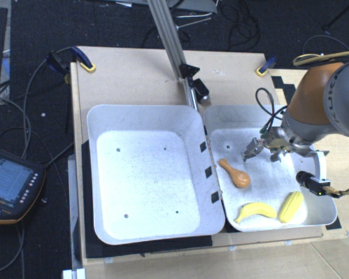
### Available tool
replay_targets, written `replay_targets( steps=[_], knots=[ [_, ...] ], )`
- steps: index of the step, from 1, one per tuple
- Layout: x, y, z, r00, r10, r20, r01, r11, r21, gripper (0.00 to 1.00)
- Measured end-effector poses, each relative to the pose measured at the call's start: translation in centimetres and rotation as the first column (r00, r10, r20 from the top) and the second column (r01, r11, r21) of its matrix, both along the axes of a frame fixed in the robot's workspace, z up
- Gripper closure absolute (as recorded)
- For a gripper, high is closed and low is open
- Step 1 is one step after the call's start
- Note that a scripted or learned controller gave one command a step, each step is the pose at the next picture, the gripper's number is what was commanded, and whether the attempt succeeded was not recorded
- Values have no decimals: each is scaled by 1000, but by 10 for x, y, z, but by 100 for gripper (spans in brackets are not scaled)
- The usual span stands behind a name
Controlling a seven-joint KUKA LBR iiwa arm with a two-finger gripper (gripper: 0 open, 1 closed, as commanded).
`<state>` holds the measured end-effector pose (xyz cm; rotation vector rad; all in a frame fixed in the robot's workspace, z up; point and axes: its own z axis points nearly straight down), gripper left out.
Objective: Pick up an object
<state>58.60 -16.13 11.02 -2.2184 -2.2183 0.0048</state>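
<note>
Landmark for this report: the right bin point(232, 133).

Nearest the camera, along the right bin's front wall, lie two yellow items. The yellow banana point(256, 211) rests curved, close to the front rim. Just beside it, toward the bin's front right corner, lies the yellow corn cob point(291, 206), tilted on its long axis; whether the two touch cannot be told. Further back, near the bin's middle and toward its left wall, lies the tan wooden spoon point(235, 174), bowl end toward the front, handle pointing back and left. It is apart from the banana.

Count in the right bin: three objects, one of each kind.

Behind the spoon, above the bin floor, hangs the gripper point(253, 149), reaching in from the bin's right side on the grey arm point(320, 106) with its orange band. Nothing is seen between the fingers. Whether they stand apart or together cannot be told at this angle.

Open floor remains in the back left part of the right bin, and between spoon and right wall.

The left bin point(99, 121) adjoins the right bin's left wall; its rim overlaps there. Its floor shows small dark dots.

Beyond both bins is the bare tan bench top point(139, 74), with a slanted metal rail point(166, 25) rising from the right bin's back left corner.
</note>
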Motion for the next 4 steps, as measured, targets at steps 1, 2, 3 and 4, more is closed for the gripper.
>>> replay_targets(
  steps=[1,2,3,4],
  knots=[
    [2,0,13,1000,0,6,0,1000,-1,100],
    [10,-7,68,1000,0,10,0,1000,-2,100],
    [11,-7,120,1000,0,10,0,1000,-2,100],
    [3,52,124,1000,5,6,-5,1000,0,100]
  ],
)
